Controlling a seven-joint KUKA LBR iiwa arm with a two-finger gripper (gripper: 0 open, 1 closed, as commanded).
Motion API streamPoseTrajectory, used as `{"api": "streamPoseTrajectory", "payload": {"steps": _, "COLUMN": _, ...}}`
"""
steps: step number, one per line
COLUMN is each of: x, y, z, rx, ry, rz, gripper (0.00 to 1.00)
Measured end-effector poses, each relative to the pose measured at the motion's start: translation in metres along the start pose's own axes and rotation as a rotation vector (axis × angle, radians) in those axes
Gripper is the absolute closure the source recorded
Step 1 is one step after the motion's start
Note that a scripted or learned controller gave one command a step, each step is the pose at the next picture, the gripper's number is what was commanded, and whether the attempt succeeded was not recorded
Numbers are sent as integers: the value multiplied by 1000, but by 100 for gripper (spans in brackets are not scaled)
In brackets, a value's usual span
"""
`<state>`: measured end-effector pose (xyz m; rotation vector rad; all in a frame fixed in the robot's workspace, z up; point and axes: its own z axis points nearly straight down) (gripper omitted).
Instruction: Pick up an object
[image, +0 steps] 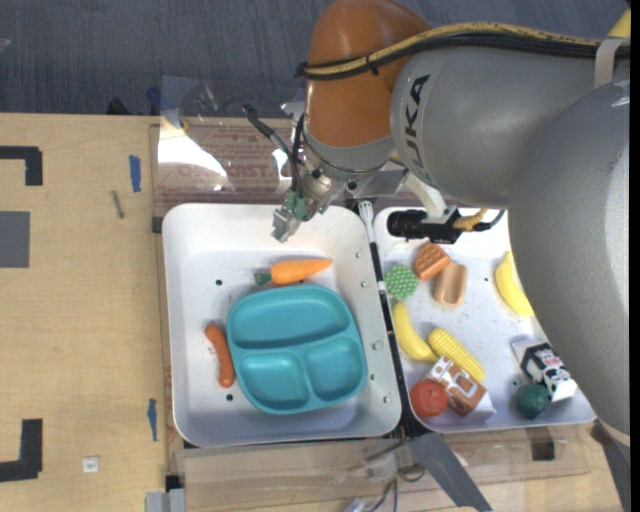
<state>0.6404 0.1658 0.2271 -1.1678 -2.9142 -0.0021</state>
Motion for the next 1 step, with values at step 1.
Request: {"api": "streamPoseTrajectory", "payload": {"steps": 1, "x": 22, "y": 35, "z": -18, "rx": -6, "ry": -5, "rz": -63, "gripper": 100}}
